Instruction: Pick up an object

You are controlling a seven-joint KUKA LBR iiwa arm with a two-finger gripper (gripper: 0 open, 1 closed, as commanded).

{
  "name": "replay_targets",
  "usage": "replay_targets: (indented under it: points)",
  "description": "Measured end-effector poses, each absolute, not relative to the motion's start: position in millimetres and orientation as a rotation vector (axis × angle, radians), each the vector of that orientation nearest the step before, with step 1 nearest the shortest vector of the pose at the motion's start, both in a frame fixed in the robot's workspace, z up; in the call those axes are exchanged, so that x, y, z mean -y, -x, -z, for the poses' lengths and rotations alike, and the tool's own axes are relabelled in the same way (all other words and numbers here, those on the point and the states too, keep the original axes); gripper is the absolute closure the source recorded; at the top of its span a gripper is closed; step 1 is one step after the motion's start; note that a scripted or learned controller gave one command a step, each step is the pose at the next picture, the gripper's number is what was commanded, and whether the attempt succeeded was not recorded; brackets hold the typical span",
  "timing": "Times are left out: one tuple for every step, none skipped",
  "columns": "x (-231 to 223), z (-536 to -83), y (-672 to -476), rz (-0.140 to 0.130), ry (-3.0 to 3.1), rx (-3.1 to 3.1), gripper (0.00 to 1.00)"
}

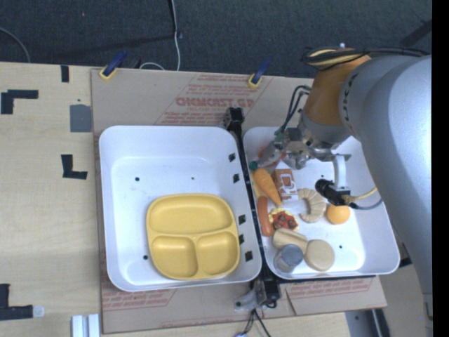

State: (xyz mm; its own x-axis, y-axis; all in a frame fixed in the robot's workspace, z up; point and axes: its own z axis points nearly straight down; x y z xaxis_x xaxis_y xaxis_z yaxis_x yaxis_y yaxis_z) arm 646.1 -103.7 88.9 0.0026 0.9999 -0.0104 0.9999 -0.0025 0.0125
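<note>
Arm enters from the right, grey link up close, orange band above the wrist. Gripper points down near the right bin's back-left corner.

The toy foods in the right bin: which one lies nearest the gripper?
The carrot: its upper end lies just below-left of the gripper, while the croissant, orange and round biscuit lie farther down the right bin.

The divided tray is yellow in a white bin. The carrot is orange. The arm is grey, banded orange.
</note>
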Motion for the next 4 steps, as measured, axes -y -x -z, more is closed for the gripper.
replay_targets:
  points:
    - [102, -88, -648.3, 0.009, -2.215, -2.210, 0.00]
    - [102, -88, -646.6, 0.005, -2.215, -2.206, 0.00]
    - [106, -86, -650.2, 0.004, -2.219, -2.216, 0.00]
    - [107, -84, -658.9, 0.007, -2.219, -2.221, 0.00]
